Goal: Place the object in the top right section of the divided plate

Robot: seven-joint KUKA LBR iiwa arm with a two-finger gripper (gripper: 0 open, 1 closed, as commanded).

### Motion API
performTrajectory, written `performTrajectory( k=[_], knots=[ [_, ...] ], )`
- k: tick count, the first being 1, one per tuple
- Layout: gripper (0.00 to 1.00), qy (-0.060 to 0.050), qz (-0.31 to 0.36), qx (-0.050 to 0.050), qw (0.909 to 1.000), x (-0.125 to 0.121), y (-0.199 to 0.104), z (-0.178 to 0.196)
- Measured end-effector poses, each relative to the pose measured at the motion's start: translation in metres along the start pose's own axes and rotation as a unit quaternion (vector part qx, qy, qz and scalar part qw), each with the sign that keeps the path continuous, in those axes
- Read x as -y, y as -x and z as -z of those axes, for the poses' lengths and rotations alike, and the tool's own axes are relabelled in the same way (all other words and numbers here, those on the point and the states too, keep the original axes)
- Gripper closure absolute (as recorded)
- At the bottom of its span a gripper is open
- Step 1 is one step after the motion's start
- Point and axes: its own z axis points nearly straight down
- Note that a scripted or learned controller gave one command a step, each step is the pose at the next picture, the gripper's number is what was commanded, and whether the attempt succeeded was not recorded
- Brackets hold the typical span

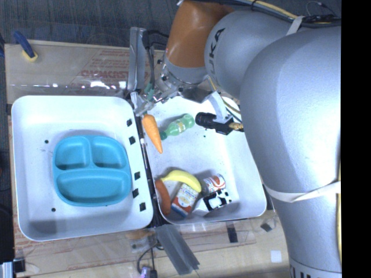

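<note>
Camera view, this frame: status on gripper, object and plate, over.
Gripper at right bin's top left corner, fingers unclear. Carrot just below it, lying in bin. Divided plate in left bin, nothing in it.

This is a robotics lab bench, not a home. A large grey industrial arm with an orange band (272, 97) reaches over two shallow white plastic bins (23, 155) set side by side on a plywood benchtop (69, 62), with black cables (278, 7) trailing along the arm.
</note>
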Motion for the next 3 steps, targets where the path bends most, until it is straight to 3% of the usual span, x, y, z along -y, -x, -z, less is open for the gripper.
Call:
performTrajectory(
  k=[1, 2, 3],
  knots=[
    [1.00, -0.001, 0.026, 0.000, 0.9997, -0.034, -0.093, -0.027],
    [1.00, 0.000, 0.053, 0.000, 0.9986, -0.004, -0.140, -0.003],
    [0.00, 0.000, 0.052, 0.000, 0.9986, -0.004, -0.140, -0.003]
  ],
)
